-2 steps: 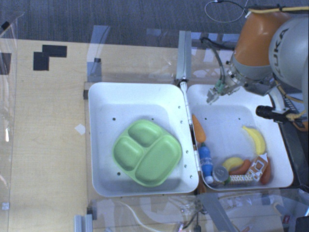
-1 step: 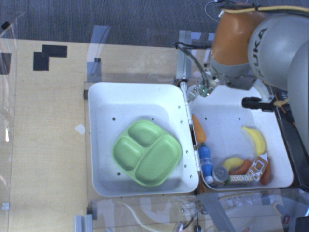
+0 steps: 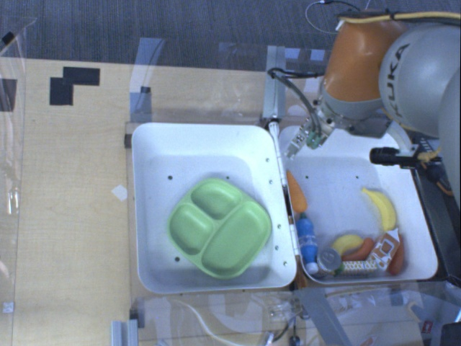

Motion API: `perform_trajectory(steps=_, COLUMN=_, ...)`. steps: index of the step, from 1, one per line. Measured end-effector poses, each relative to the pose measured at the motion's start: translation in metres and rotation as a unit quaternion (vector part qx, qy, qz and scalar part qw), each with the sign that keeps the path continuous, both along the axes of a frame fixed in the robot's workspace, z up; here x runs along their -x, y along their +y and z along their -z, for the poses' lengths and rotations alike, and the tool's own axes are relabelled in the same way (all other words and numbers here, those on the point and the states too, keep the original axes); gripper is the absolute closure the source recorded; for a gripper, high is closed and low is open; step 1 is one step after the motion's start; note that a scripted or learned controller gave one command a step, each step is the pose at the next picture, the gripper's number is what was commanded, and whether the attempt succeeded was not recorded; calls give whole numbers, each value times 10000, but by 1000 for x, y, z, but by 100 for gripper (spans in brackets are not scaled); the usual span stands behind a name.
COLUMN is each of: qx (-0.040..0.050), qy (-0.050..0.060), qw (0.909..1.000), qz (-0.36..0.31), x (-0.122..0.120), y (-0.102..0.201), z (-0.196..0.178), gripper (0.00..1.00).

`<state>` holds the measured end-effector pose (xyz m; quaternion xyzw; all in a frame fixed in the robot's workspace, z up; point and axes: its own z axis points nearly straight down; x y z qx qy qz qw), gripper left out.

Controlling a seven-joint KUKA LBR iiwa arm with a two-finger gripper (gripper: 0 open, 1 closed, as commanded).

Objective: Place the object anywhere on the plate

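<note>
Green three-compartment plastic plate (image 3: 220,227) sits bare in the left white bin (image 3: 155,193), so placing isn't done; candidate objects like the yellow banana (image 3: 382,207) lie in the right white bin (image 3: 425,262). Hand (image 3: 306,139) hangs over that bin's upper-left corner, small and blurred, so can't tell if clenched or grasping anything.

Robotics lab: pale wooden bench (image 3: 72,193) carried two shallow white plastic bins (image 3: 151,193), loose cables (image 3: 331,9), grey-blue carpet (image 3: 180,13), grey-and-orange KUKA arm (image 3: 389,56).
</note>
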<state>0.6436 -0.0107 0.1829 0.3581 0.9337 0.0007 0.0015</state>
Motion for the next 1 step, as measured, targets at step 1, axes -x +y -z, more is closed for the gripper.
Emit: perform_trajectory(steps=1, qx=-2, qy=-20, qw=9902, qz=-1397, x=-16, y=64, z=-3, gripper=100)
